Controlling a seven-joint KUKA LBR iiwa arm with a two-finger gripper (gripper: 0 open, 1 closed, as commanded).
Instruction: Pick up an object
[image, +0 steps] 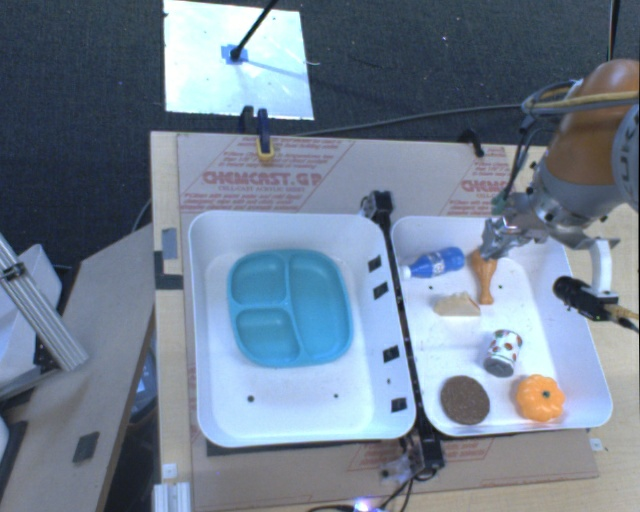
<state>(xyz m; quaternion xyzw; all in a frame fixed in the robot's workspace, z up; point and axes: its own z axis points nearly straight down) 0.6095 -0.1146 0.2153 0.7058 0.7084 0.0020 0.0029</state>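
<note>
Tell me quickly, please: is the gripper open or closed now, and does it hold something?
Gripper: over the right bin's far edge, just above the orange carrot-shaped toy; open or closed cannot be told, and no hold on anything can be seen.

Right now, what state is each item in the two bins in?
Blue divided tray: flat in the left bin.
Blue bottle: on its side.
Orange stick-shaped object: lying under the gripper.
Cheese wedge: lying flat.
Small cup: tilted.
Brown disc: flat.
Orange pumpkin: upright.
</note>
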